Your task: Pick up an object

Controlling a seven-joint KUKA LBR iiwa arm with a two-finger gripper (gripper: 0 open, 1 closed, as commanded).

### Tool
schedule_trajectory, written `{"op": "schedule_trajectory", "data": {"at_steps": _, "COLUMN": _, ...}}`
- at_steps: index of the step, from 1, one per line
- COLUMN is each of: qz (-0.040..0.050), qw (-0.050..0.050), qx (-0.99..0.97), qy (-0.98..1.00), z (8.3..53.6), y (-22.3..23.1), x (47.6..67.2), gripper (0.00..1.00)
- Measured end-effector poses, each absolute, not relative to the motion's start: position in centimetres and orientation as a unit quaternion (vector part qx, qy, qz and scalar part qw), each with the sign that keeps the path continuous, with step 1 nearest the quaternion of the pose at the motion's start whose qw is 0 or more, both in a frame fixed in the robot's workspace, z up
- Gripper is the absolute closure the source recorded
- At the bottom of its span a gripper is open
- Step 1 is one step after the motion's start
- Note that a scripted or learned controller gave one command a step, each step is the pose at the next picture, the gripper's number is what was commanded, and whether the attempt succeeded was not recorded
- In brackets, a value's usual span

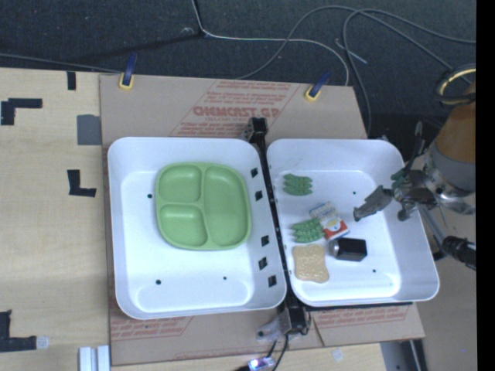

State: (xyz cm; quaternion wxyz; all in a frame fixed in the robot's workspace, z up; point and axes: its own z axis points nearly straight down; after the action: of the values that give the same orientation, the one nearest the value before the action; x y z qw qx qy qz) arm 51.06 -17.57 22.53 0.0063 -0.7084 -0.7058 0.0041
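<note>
Approach step: gripper (384, 199) (fingers spread, nothing between them) at right bin's three o'clock; next, descend on black block (349, 248).

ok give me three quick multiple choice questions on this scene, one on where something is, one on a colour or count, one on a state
1. Where is the divided plate?
A. left bin
B. right bin
C. on the cardboard outside the bins

2. How many compartments does the plate have?
A. two
B. three
C. five

3. Where is the tool relative to the objects in the right bin?
A. clamped on the black block
B. apart from them, over the bin's right side
C. pressed onto the slice of bread

Answers:
1 A, the green plate lies in the left bin.
2 B, ridges split it into three.
3 B, it is right of the black block and bread slice, touching neither.
</note>
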Motion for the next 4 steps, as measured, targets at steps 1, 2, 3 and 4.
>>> {"op": "schedule_trajectory", "data": {"at_steps": 1, "qz": 0.0005, "qw": 0.001, "qx": -0.707, "qy": -0.707, "z": 23.3, "y": -17.5, "x": 51.3, "gripper": 0.0}}
{"op": "schedule_trajectory", "data": {"at_steps": 2, "qz": 0.0013, "qw": 0.001, "qx": -0.707, "qy": -0.707, "z": 18.5, "y": -17.1, "x": 52.1, "gripper": 0.0}}
{"op": "schedule_trajectory", "data": {"at_steps": 3, "qz": 0.0013, "qw": 0.001, "qx": -0.707, "qy": -0.707, "z": 14.2, "y": -16.6, "x": 52.0, "gripper": 0.0}}
{"op": "schedule_trajectory", "data": {"at_steps": 4, "qz": 0.0011, "qw": 0.001, "qx": -0.707, "qy": -0.707, "z": 9.1, "y": -16.6, "x": 52.0, "gripper": 0.0}}
